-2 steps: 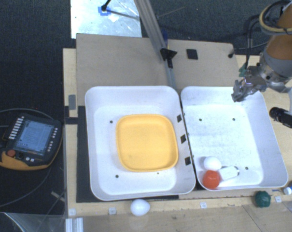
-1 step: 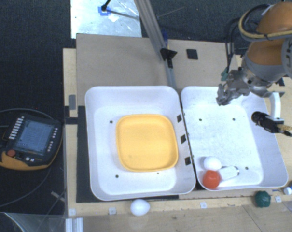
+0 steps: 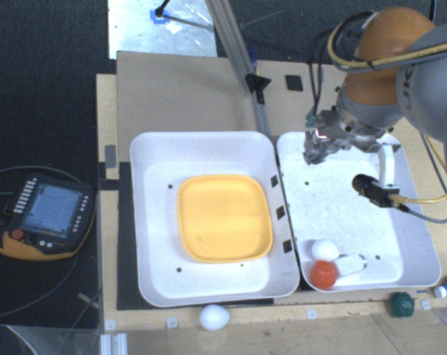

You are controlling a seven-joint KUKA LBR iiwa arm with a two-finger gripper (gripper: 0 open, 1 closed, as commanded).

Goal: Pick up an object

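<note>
Gripper (image 3: 315,152) state unclear, over right bin (image 3: 415,220) | round red ball (image 3: 324,274) | square yellow plate (image 3: 224,217)

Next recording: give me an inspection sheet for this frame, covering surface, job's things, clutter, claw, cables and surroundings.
Surface: two white bins side by side, left bin, right bin.
Job's things: yellow plate in the left bin; white ball, red ball and a small white piece at the right bin's near corner.
Clutter: white egg and green ball outside the bins.
Claw: claw over the right bin's far end, nothing seen in it.
Cables: yellow cable by the arm.
Surroundings: handheld controller on dark floor.
</note>
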